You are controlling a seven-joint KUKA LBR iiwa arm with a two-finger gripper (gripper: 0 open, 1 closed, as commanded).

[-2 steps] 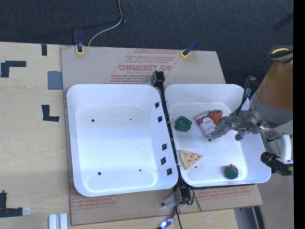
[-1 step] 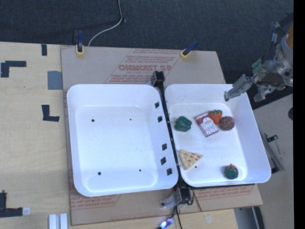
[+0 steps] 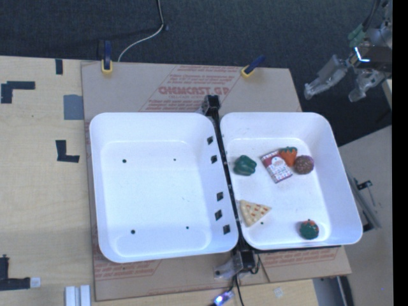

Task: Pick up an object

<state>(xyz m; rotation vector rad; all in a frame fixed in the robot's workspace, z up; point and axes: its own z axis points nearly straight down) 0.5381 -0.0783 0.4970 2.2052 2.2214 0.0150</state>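
Note:
The right bin holds several small toy foods. A green pepper lies near its left wall. A red carton, an orange carrot and a dark red round piece sit close together at the middle right. A pizza slice lies at the lower left and a green and red fruit at the lower right. My gripper hangs above the bench beyond the right bin's far right corner, open, with nothing between its fingers.
The left bin sits beside the right one, joined along a black clipped seam. Both rest on a cardboard sheet held by two clamps. A cable runs across the dark floor behind.

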